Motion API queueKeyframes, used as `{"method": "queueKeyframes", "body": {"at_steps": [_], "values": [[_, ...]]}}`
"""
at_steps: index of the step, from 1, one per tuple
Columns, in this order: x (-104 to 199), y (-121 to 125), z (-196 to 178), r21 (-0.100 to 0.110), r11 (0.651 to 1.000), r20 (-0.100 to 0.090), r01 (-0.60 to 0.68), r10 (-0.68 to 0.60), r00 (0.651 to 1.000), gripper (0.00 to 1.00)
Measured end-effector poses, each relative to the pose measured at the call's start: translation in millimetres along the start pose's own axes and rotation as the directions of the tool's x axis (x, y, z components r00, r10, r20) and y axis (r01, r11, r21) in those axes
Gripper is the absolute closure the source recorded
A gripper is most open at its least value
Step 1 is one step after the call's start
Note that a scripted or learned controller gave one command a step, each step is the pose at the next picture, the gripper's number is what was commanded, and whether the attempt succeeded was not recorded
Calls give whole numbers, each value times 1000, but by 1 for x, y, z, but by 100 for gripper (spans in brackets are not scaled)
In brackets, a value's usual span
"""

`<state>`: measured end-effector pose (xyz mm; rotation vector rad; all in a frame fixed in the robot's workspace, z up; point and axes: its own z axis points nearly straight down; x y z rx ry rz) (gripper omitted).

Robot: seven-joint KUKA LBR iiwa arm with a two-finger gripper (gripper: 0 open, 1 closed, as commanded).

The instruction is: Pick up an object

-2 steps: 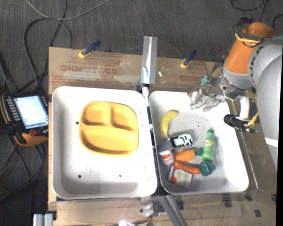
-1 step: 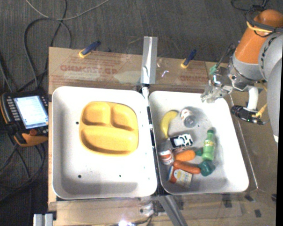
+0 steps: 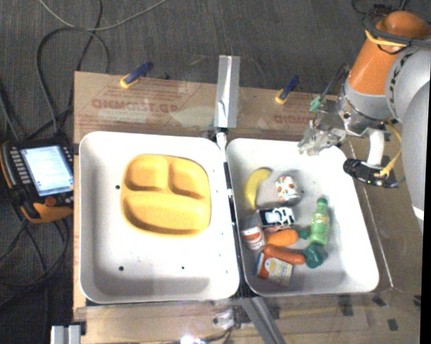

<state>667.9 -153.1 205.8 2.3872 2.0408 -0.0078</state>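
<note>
The right white bin (image 3: 356,217) holds a pile of small toys: a yellow banana (image 3: 256,186), a white cup with red spots (image 3: 287,186), a black-and-white toy car (image 3: 277,217), a green bottle (image 3: 319,225), an orange carrot (image 3: 282,238), a small red-and-white can (image 3: 252,238), an orange-labelled packet (image 3: 278,265) and a teal piece (image 3: 314,257). My gripper (image 3: 318,139) hangs over the bin's far right corner, above and apart from the toys. Nothing shows between its fingers.
The left white bin (image 3: 104,270) carries a yellow divided tray (image 3: 167,194). A metal post (image 3: 226,97) stands behind the seam between the bins. A handheld pendant (image 3: 38,173) lies left of the bench. Clamps (image 3: 135,74) sit on the cardboard backing.
</note>
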Motion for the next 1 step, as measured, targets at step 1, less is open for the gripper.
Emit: {"method": "queueKeyframes", "body": {"at_steps": [1], "values": [[0,0,0,0,1000,1,0,0,1000,0]]}}
